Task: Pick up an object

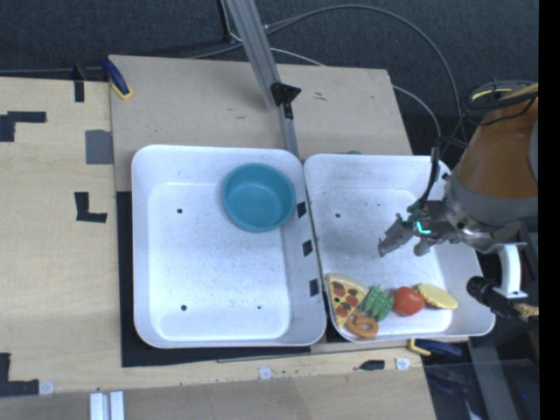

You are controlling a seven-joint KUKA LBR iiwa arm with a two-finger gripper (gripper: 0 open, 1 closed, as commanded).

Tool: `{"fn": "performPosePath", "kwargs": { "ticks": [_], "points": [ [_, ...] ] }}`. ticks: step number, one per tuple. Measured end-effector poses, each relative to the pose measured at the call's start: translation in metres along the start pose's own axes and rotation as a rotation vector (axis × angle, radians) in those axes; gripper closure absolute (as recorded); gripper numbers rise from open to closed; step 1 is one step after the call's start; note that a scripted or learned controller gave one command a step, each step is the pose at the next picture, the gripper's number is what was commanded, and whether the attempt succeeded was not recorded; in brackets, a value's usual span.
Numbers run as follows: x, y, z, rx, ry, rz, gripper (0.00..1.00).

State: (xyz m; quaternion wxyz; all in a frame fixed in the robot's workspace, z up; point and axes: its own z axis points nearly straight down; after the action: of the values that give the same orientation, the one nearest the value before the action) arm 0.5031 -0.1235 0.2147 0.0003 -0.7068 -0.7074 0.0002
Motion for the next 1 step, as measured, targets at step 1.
{"fn": "performPosePath", "kwargs": {
  "ticks": [1],
  "points": [
    [0.0,0.0001,0.0,0.0,0.0,0.0,0.0]
  ]
}}
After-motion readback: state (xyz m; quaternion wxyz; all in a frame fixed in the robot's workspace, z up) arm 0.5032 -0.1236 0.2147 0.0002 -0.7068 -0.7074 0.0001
